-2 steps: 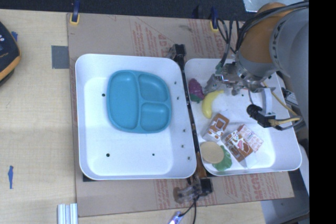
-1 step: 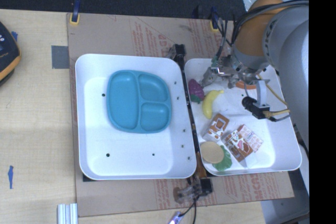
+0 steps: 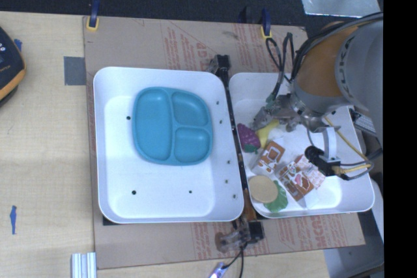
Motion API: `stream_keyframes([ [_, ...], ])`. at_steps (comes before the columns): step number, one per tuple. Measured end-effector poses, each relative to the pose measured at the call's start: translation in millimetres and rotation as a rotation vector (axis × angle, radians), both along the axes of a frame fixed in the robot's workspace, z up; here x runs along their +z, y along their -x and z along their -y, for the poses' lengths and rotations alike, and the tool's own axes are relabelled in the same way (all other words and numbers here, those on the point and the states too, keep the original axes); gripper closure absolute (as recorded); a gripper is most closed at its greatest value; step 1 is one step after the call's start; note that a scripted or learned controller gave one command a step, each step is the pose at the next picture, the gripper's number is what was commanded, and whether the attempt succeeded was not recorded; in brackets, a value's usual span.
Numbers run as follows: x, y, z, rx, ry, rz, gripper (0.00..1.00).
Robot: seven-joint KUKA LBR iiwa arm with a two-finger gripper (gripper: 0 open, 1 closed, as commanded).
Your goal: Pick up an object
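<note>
The gripper (image 3: 277, 112) hangs low over the right bin (image 3: 355, 204); its grip state I cannot tell. The purple toy (image 3: 247, 137) and yellow piece (image 3: 266, 133) crowd together, so a descent may nudge both aside.

It looks like a robot lab: a cardboard sheet (image 3: 195, 42) is clamped on a wooden bench (image 3: 45, 159), with cables (image 3: 283, 52) beside the sheet.

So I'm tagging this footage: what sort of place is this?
Likely a robotics lab bench: a grey arm reaches over two white bins, one holding a blue divided plate, the other toy food.
</note>
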State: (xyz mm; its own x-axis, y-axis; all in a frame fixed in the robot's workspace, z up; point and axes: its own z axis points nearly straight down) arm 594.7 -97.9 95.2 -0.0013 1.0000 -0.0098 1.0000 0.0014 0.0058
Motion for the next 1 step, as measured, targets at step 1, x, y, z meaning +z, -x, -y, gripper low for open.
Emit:
stream_keyframes([
  [1, 8.4, 0.8, -1.6, 0.005, -0.003, -0.006, 1.0],
])
